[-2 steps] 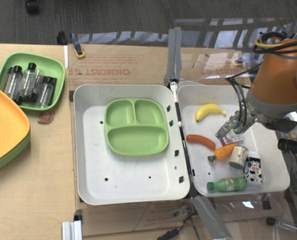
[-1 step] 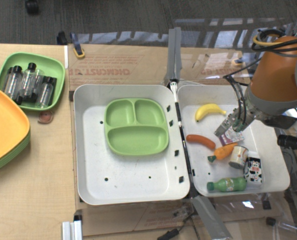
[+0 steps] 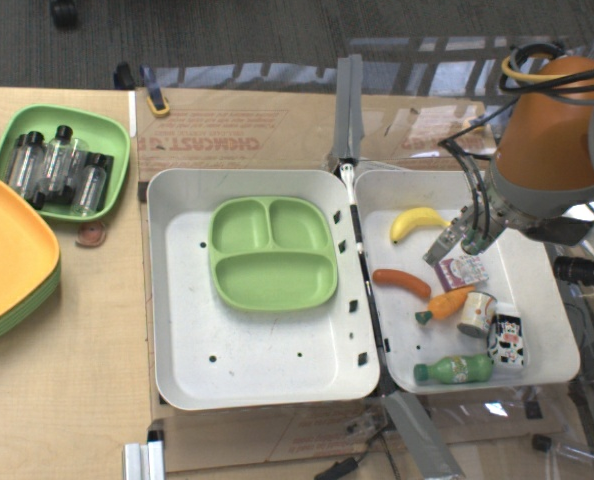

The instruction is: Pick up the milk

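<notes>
Your end effector (image 3: 461, 239) sat low in the right bin (image 3: 562, 313), over a small pink packet (image 3: 461, 269); fingers blurred, can't tell if spread or pressed together. Milk (image 3: 505, 340), cow-print carton, stood near bin's front-right corner, apart from the end effector, w/ a can (image 3: 475, 314) just beside it & green bottle (image 3: 455, 370) in front. Banana (image 3: 418, 222), sausage (image 3: 402, 282), carrot (image 3: 443, 305) lay nearby. Left bin (image 3: 177, 298) held a green tray (image 3: 273, 253).
</notes>
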You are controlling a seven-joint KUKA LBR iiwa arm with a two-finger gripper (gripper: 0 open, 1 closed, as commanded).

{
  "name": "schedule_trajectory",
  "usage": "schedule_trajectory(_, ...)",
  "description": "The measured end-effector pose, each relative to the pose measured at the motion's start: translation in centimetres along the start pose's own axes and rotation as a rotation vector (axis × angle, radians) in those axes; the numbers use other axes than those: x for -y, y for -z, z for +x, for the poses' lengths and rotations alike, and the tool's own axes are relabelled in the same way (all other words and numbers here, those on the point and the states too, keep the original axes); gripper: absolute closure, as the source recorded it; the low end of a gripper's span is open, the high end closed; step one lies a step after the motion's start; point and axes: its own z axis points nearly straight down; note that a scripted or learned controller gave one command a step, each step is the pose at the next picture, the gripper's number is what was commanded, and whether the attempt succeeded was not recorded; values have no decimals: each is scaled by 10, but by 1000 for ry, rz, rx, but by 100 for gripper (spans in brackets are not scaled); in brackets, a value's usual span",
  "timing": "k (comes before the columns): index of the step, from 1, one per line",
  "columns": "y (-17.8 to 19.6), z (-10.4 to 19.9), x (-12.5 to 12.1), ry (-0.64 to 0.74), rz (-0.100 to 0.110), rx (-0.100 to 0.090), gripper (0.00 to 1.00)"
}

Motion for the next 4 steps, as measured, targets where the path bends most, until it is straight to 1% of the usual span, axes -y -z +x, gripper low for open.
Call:
schedule_trajectory(1, -4, 60, -12, 39, 1, -2, 100)
schedule_trajectory(2, 37, -15, -62, 145, -1, 1, 100)
schedule_trajectory(3, -19, 0, -39, 184, 0, -2, 100)
schedule_trajectory(4, -19, 25, -42, 226, 0, -2, 100)
